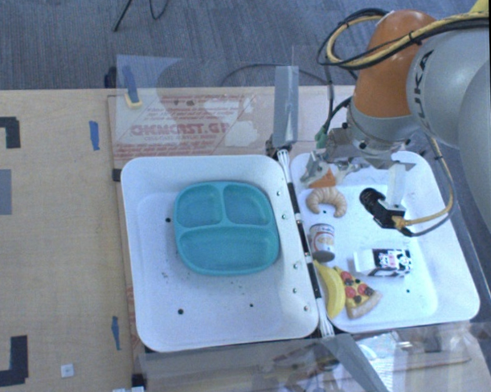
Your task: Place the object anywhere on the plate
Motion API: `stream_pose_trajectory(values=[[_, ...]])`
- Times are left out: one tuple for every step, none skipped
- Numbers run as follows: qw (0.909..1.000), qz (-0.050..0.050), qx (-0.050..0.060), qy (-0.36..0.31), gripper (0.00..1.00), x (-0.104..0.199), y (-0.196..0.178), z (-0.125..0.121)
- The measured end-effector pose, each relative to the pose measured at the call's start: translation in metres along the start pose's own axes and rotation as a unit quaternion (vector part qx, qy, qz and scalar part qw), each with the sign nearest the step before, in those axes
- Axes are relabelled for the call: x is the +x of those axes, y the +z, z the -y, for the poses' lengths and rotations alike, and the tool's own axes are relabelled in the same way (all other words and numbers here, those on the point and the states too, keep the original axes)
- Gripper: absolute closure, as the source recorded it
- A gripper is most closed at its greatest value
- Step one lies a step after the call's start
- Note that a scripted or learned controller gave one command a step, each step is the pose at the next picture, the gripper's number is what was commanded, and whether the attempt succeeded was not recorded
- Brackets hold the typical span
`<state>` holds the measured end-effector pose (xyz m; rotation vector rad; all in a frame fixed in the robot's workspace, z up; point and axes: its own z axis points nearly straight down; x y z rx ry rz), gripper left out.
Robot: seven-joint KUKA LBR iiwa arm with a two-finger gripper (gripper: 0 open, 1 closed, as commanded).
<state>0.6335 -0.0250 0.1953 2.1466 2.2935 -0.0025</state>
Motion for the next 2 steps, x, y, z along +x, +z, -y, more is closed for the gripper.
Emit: stream_pose_trajectory(values=[[0.9995,-0.001,0.001,-0.031,1.00,0.1035,0.0106,0.0060],[0.9995,-0.001,0.001,-0.031,0.00,0.1028,0.0103,0.0059]])
